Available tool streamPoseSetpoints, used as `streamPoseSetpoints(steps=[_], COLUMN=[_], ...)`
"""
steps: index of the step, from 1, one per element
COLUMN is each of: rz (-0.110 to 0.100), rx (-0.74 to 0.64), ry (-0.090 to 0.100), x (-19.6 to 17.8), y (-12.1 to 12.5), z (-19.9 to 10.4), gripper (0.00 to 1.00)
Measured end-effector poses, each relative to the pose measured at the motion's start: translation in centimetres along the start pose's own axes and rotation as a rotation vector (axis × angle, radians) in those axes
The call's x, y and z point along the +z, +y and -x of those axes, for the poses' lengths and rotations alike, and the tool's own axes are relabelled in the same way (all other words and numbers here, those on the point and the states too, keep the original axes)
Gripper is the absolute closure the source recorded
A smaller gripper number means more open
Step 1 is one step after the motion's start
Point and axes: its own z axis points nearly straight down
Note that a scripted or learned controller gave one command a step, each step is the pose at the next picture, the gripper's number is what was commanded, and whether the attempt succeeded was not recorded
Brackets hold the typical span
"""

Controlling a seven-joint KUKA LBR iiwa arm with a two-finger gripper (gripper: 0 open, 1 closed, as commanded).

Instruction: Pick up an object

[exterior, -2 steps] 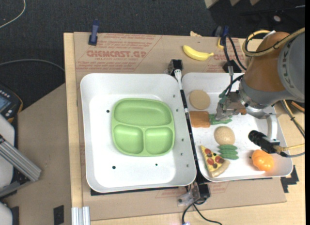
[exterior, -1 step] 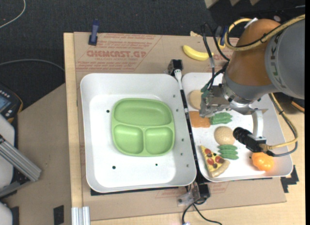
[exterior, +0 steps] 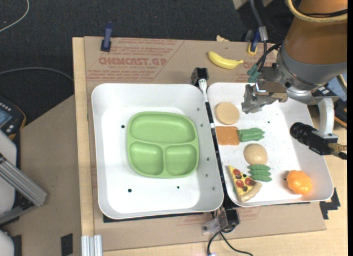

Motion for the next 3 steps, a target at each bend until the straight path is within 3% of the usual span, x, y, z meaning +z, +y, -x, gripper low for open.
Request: streamPoseSetpoints(steps=[1, 2, 3], rz=[-0.023, 0.005, -0.012], rx=[0.000, 0.012, 0.004], ry=[-0.001, -0.004, -0.004], x=[1.1, -20.2, -20.3], y=[-4.7, -4.1, -4.1], z=[-5.3, 3.1, 2.7], gripper=[1.00, 1.00, 1.00])
